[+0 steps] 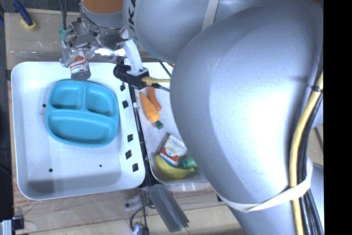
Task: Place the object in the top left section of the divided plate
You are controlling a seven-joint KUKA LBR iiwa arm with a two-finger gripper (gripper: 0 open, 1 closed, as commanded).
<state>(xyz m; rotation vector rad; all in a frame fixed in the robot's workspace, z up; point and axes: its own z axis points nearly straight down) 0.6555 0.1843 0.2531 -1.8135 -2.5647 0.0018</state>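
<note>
The divided plate (82, 113) lies in the left bin (33, 173); a carrot (150, 107) and banana (170, 169) lie in the right bin (159, 178).

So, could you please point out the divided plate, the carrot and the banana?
divided plate (82, 128): camera view, bottom section.
carrot (149, 109): camera view, mid-body.
banana (170, 169): camera view, middle of curve.

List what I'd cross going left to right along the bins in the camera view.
Blue divided plate in the left bin → black divider clips → carrot → banana in the right bin, under the arm.
</note>
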